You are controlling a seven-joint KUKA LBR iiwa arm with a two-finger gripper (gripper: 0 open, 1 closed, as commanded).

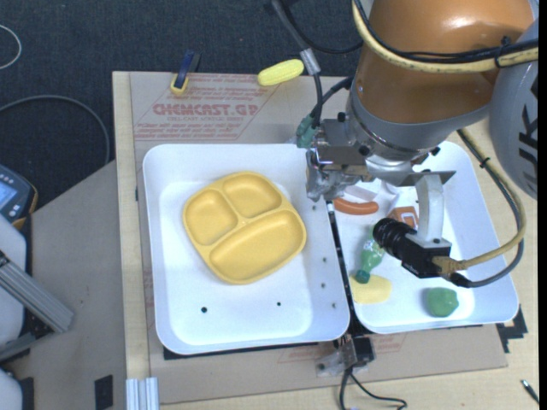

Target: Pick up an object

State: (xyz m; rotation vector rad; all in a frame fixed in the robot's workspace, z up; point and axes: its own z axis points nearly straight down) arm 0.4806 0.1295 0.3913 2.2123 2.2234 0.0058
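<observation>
The grey arm with its orange band hangs low over the right shallow white bin [491, 229], its two-finger gripper [342, 173] down at that bin's far left corner just above a reddish sausage-shaped toy [355, 205]; whether the gripper is open or closed, and whether it grips anything, cannot be told. Toward the same bin's near edge lie a small green bottle-shaped toy [369, 260], a pale yellow flat piece [373, 291] and a green rounded lump [442, 301]. The left shallow white bin [171, 314] carries a yellow three-compartment plastic plate [244, 226] at its middle, and beyond the bins' far edge the cardboard sheet [137, 135] bears red printing (it reads roughly "CHEMCAST GP", the smaller lines are illegible).
</observation>
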